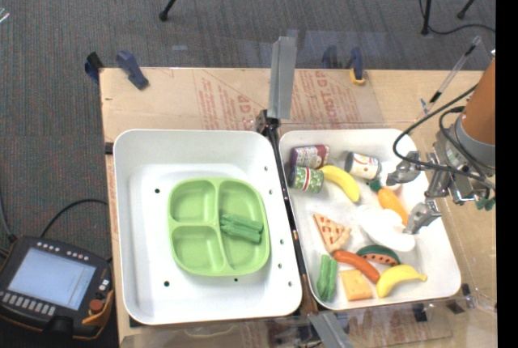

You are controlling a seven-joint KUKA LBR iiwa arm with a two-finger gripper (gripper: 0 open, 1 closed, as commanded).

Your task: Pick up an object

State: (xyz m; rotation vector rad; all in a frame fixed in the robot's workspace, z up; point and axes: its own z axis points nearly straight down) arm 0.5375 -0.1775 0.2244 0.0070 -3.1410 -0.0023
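My gripper [413, 195] hangs over the right side of the right bin [450, 257]. It is open, its two fingertips [422, 218] spread apart and nothing held between them. Just left of it lies an orange carrot-like piece [391, 201], and below that a white object [386, 226]. Also in this bin are two small cans [307, 167], a third can [364, 166], a yellow banana [341, 182], a pizza slice [331, 231], a red sausage [356, 263], a watermelon slice [379, 254], a green pod [326, 277], a cheese wedge [356, 285] and a second banana [398, 279].
The left bin [137, 176] bears a green divided plate [198, 217] with a green bean bundle [241, 227] in its right compartment. A grey upright post [282, 83] stands behind the gap between the bins. A teach pendant [53, 282] lies on the floor at lower left.
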